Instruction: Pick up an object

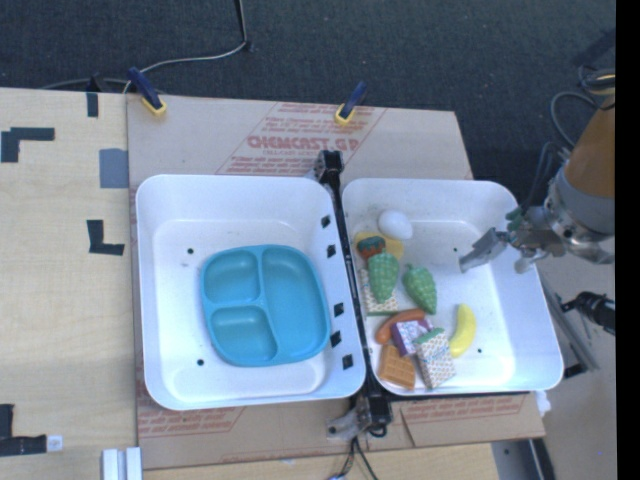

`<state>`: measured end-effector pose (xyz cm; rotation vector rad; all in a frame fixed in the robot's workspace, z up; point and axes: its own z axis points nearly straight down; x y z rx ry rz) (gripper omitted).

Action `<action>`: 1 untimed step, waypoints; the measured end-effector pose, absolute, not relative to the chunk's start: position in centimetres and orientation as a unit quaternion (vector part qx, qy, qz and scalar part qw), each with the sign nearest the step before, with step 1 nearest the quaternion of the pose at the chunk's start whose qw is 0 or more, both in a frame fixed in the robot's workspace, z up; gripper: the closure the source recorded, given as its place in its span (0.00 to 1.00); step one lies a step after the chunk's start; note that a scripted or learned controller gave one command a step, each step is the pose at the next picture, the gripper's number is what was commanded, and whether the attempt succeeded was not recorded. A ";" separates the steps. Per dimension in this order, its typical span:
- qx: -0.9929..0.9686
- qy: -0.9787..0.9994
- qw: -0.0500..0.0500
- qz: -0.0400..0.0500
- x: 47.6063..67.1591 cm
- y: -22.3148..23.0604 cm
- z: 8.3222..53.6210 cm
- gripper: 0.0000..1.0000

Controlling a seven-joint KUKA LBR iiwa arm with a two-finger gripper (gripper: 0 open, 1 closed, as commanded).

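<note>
Toy food crowds the near end of the right bin (pixel 520 368): a banana (pixel 463 329) just below-left of the tool (pixel 500 252), two green pieces (pixel 421 288), an egg (pixel 394 224). Holding nothing, the tool hangs part open above this bin. Far left lies a blue tray (pixel 265 303). Cardboard (pixel 290 146) reads "CHEMCAST".

Well apart from my gripper (pixel 497 251), I saw the toys heaped in the right bin (pixel 520 368): a white egg (pixel 394 224), two green vegetables (pixel 421 289), a yellow banana (pixel 463 330), and small boxes (pixel 432 357).
</note>
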<state>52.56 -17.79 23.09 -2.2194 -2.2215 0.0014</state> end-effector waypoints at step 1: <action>-0.706 -0.708 0.002 0.001 53.0 -10.3 14.2 0.00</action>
